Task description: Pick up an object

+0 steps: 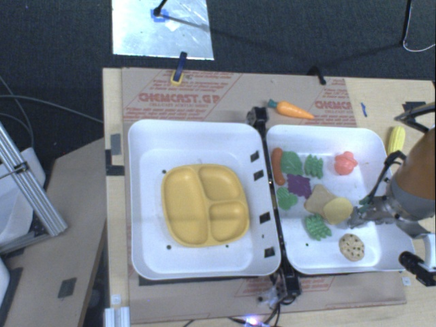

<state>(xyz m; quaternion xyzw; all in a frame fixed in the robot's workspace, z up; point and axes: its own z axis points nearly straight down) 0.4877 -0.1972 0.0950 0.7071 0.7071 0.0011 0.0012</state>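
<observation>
On the desk (204, 87), brown cardboard sheeting printed "CHEMCAST" in red beneath two shallow white bins set side by side. Left bin (146, 148): one yellow divided tray (204, 204), lying flat near the middle. Right bin (371, 142): a cluster of toy foods — red sausage (277, 166) along the left wall, green leafy pieces (291, 162), purple piece (298, 184), pink-red piece (345, 163) toward the far side, tan slice (317, 197) touching a yellow rounded piece (338, 210), green piece (317, 227) just below, chocolate-chip cookie (352, 247) near the front wall. Outside the bins: toy carrot (293, 110) on the cardboard past the divide, corn cob (396, 140) beside the right bin's far right corner, small blue-and-yellow item (180, 69) at the cardboard's far edge.

Arm entering from the right; claw (357, 216) low inside the right bin, just beside the yellow rounded piece. Spread of the claw: cannot tell. Nothing seen clamped.

Around the desk: dark carpet, a shiny metal plate (162, 19) on the floor beyond, cables, an aluminium frame (27, 189) at left.
</observation>
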